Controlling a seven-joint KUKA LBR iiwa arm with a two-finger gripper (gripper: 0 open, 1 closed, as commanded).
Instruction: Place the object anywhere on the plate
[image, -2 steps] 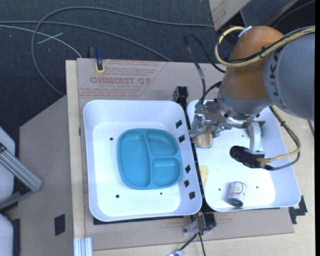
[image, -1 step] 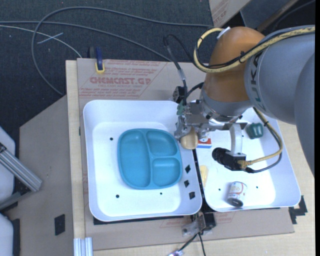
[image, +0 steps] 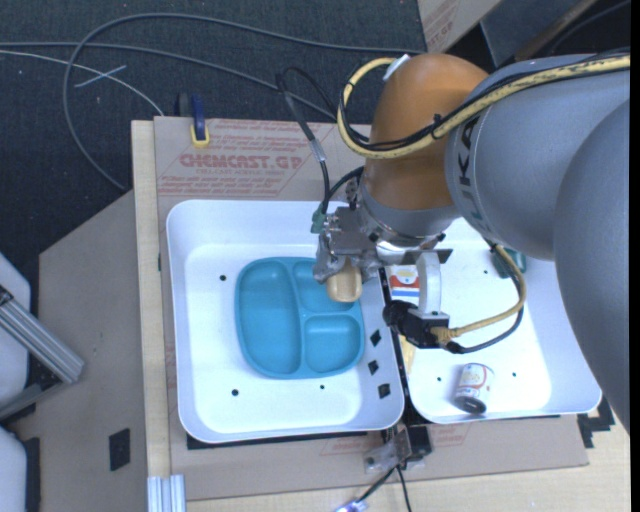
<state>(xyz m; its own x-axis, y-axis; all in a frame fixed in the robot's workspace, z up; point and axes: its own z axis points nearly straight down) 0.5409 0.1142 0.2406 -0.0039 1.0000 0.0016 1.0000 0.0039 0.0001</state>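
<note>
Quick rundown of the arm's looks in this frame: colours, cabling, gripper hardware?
Bulky grey arm with a rounded orange band above the wrist. Yellow-and-black cables loop over the band and along the arm. Small grey metal gripper below, black wires running to it.

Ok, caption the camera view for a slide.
Gripper holds a tan object above the blue plate's right edge.

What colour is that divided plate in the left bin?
The plate is light blue, plain with no pattern, seen clearly in the overhead camera view.

gripper (image: 341, 268) over blue divided plate's (image: 296, 318) right rim, tan object (image: 344, 287) between fingers; small can (image: 470, 387) in right bin (image: 530, 330).
</note>
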